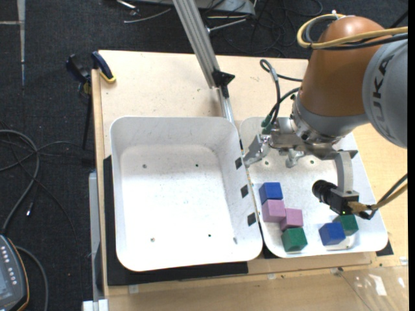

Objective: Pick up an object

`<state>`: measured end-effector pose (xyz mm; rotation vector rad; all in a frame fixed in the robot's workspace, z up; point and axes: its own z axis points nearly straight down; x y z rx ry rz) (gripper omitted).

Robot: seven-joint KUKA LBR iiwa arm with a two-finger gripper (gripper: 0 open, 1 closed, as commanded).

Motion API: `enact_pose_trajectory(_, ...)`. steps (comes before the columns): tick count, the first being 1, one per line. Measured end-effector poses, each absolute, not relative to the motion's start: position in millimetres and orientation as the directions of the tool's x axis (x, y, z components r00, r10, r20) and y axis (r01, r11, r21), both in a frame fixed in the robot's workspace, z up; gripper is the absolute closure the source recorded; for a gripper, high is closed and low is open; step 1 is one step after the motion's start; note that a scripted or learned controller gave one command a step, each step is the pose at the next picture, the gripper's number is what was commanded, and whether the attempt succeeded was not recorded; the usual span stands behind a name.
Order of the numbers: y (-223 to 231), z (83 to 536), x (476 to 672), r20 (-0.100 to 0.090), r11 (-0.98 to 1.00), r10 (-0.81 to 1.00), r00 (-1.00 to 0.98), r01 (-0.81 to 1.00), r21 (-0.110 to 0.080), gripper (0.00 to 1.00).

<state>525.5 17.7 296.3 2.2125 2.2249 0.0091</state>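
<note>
Several small blocks lie in the right bin (306, 181): a blue cube (271, 192), a lilac block (274, 209), a pink block (293, 218), a green cube (294, 239), a second blue cube (332, 233) and a smaller green block (350, 223). My gripper (272, 153) hangs over the far left part of that bin, close to the wall shared with the left bin. It is a little beyond the first blue cube and apart from all the blocks. Nothing shows in its grasp. The grey and orange arm covers the bin's far right part.
The left bin (170, 124) is beside the right one. A slanted metal rail (198, 34) ends at a black clamp near the bins' far edge. A yellow-handled clamp (100, 67) grips the bench's far left corner. A black part (323, 190) hangs from the arm above the blocks.
</note>
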Motion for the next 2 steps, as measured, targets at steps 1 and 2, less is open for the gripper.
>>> enact_pose_trajectory(1,37.6,355.3,489.5,0.001,0.006,1.000,-0.006,1.000,0.007,0.00)
enact_pose_trajectory(2,24.1,290.6,489.4,-0.001,-0.002,1.000,0.002,1.000,-0.006,0.00)
